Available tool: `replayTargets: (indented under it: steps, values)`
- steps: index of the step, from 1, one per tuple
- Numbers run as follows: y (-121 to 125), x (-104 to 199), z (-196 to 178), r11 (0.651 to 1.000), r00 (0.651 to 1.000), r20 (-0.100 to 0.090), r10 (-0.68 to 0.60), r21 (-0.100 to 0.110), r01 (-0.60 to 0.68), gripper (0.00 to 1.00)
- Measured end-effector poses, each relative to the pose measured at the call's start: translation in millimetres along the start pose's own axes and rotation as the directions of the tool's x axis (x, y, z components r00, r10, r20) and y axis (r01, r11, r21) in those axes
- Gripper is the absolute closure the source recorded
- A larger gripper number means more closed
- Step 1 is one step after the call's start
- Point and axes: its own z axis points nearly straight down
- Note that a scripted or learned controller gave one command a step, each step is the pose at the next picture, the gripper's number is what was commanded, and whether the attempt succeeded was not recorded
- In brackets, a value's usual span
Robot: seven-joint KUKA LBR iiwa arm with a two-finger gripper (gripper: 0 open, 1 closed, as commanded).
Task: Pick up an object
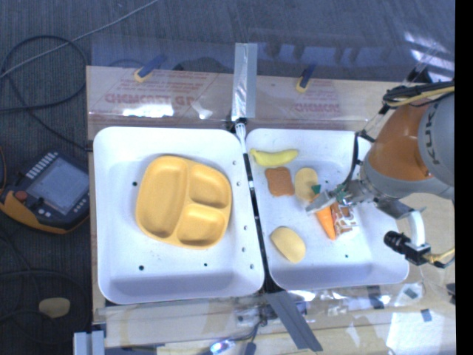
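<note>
Hand (330,200) low in right bin (369,268) over carrot (326,221), grip state unclear; free floor toward front edge.

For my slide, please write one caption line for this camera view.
KUKA arm's gripper reaches into the right bin at a carrot; yellow divided plate in left bin.

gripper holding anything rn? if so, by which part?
Cannot tell. The gripper is low in the right bin, right over the carrot and beside a small packet, but no object is visibly between its fingers.
</note>
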Motion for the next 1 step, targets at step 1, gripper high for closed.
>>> replayTargets:
  steps: [1]
  values:
    - [9.3, 1.7, 0.6, 1.0, 1.0, -0.008, -0.019, 0.008, 0.019, 0.0]
